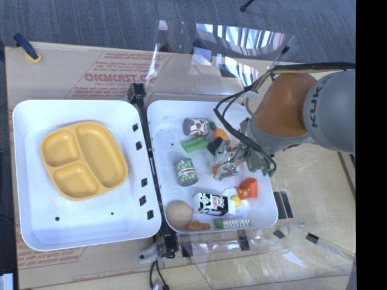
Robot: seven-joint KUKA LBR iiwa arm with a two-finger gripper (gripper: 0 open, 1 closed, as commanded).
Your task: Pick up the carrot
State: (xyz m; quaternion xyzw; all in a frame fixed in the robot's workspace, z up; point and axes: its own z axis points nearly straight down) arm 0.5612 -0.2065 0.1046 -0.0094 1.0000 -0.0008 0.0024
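Several toys crowd the right bin (158,162), and the carrot (197,226) lies at its near edge, touching a tan ball (178,213) and just beside a cow-print carton (211,203). The gripper (228,162) hangs mid-bin, well apart; whether it is open I cannot tell. A descent here would likely catch a neighbour instead.

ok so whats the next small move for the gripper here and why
Probably a shift toward the near edge of the right bin. The carrot lies there beside the round tan ball, while the gripper hangs over the middle of the bin, above other items, with the milk carton between the two. It needs to be over the carrot before descending.
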